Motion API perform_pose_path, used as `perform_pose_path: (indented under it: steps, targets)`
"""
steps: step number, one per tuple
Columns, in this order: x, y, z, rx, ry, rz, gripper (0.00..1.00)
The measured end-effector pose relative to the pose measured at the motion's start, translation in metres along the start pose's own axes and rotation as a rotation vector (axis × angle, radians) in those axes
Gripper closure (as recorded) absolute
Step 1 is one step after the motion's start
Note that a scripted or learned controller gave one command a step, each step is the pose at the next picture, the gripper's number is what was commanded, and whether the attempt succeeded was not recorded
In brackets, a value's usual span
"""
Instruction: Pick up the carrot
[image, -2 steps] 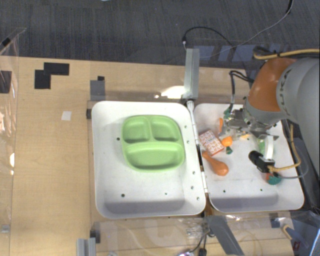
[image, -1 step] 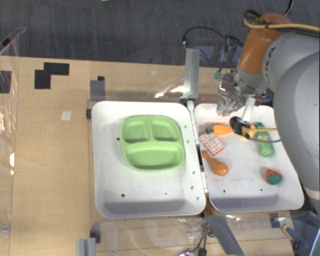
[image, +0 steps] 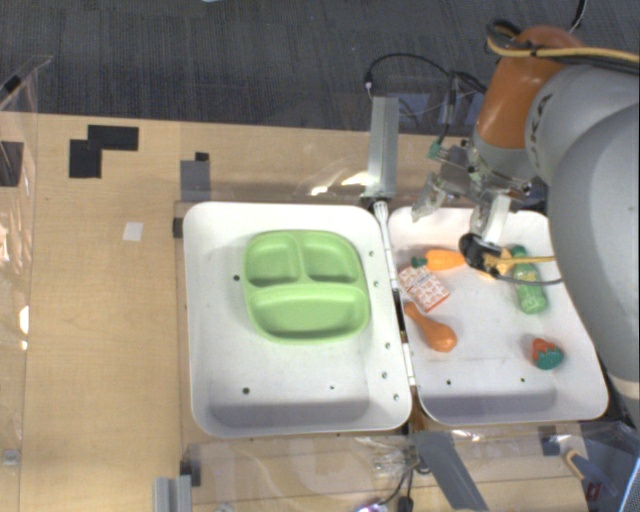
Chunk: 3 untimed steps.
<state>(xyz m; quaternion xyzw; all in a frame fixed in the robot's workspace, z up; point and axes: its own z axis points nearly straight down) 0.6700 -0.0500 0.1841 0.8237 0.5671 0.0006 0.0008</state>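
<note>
Toward the upper left of the right-hand bin (image: 490, 380) lies the carrot (image: 447, 260). Its orange body stretches almost level across the frame, with the leafy green end pointing left at the wall between the two bins. The pincer (image: 460, 210) hangs just above it in the picture, a touch toward the frame's top. Its two pale fingers are spread apart with nothing between them.

The coming move likely turns on that one relation. The carrot sits frame-downward of the pincer, more or less centred under the gap, and its long axis runs left to right. A clean grasp would probably want the fingers to close across that axis, not along it. From this slant I cannot judge the height left to descend.

A red-and-white patterned packet (image: 425, 288) lies just beside the carrot's lower left, close enough to crowd a finger on that side. Below it rests an orange drumstick-shaped toy (image: 432, 330). A green piece (image: 530, 295) and a red-and-green piece (image: 547, 352) lie well apart toward the right. The left-hand bin (image: 220, 330) holds a green divided plate (image: 305, 285), and the pale wooden bench (image: 120, 330) spreads out to the left.
</note>
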Motion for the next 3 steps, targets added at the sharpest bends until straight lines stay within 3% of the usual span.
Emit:
perform_pose_path:
  steps: [1,2,3]
  targets:
    - [-0.051,-0.024,0.077,-0.005,0.002,-0.191,0.0]
    - [-0.049,-0.023,0.067,-0.006,0.003,-0.193,1.0]
    - [0.022,-0.013,0.0,0.003,0.0,-0.126,1.0]
